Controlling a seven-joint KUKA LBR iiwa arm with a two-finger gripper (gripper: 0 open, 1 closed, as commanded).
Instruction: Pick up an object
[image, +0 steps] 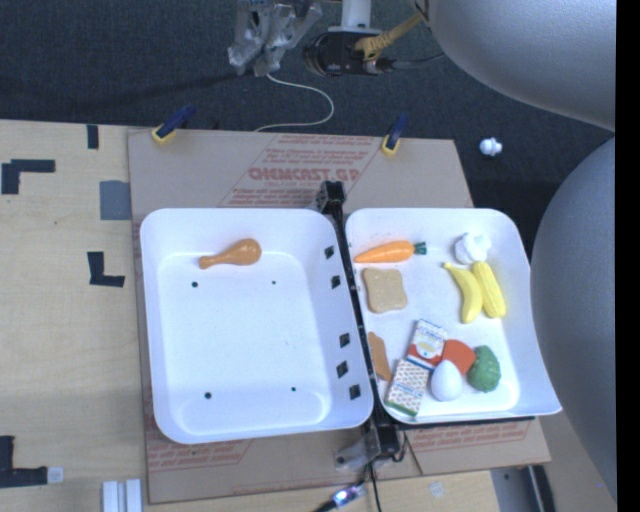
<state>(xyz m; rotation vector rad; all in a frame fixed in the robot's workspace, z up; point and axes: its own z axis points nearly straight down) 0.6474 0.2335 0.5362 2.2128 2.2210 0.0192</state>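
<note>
White plastic makes up both bins, and nearly all the candidates lie in the right bin (520, 250): a carrot (385, 253) near its top-left corner, a slice of toast (384, 290) just below it, a banana (477, 290) towards the right wall with a small whitish piece (garlic, perhaps) (470, 246) above it, and a crowded cluster at the bottom — two small cartons (418, 368), an egg (446, 381), something red (460, 353) and a green broccoli piece (484, 369), all touching or nearly so. A brownish item (379, 356) lies against the divider side. The left bin (165, 330) holds a lone chicken drumstick (232, 255) near its top edge.

The arm (540, 50) looms grey at the upper right, and the gripper's state cannot be told from this view.

For a clean pick, I judge the isolated pieces best — the drumstick, carrot or banana each have bare floor around them, so fingers could straddle the narrow width without nudging neighbours. The bottom cluster looks risky: closing there could catch two things or push one aside. The egg would likely roll. Anything close to a wall leaves little room for a finger on that side.

Both bins sit on a cardboard sheet (300, 170) clipped at its far corners, over a pale wooden bench (60, 200) marked with dark tape. Beyond lies dark carpet (100, 60) with a loose white cable (300, 100).
</note>
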